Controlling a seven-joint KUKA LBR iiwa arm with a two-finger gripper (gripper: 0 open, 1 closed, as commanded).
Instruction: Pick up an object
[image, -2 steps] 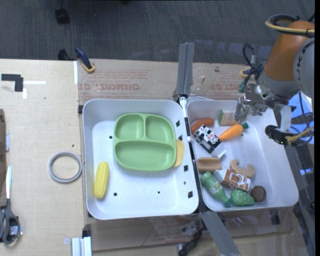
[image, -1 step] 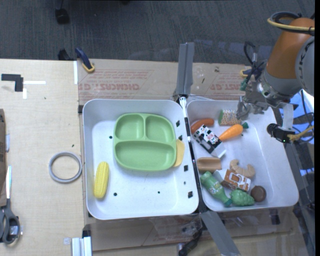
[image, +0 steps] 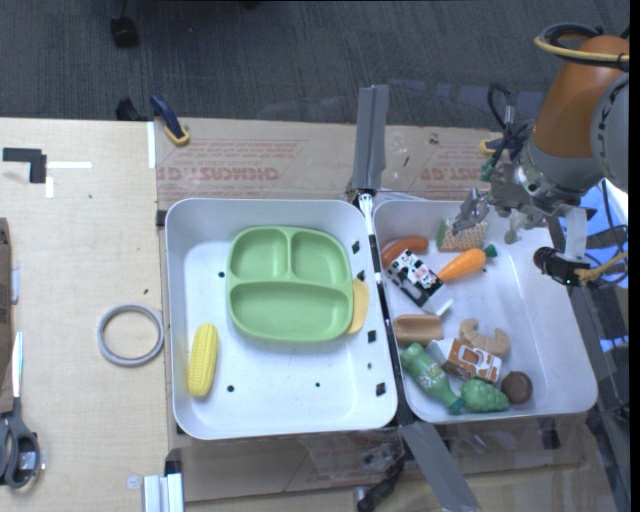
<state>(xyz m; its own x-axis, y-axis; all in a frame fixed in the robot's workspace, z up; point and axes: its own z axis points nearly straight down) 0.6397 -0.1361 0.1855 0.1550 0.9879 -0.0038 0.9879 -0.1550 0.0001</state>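
My gripper (image: 490, 222) hangs over the far end of the right bin (image: 555, 330), with its fingers apart and nothing seen between them. A tan cracker-like piece (image: 462, 238) lies just below its left finger (image: 469, 212); whether they touch is unclear. Nearby lie an orange carrot (image: 462, 265), a red sausage (image: 404, 247) and a black-and-white toy (image: 413, 273). Toward the front sit a bun (image: 417, 326), a green bottle (image: 430, 372), a small orange box (image: 473, 358), a green leafy toy (image: 485, 397) and a brown ball (image: 517, 386).
The left bin (image: 190, 300) holds a green divided plate (image: 290, 283), a yellow corn cob (image: 204, 358) and a yellow piece (image: 360, 305) tucked under the plate. On the bench to the left lie a grey ring (image: 131, 333) and scissors (image: 15, 440).
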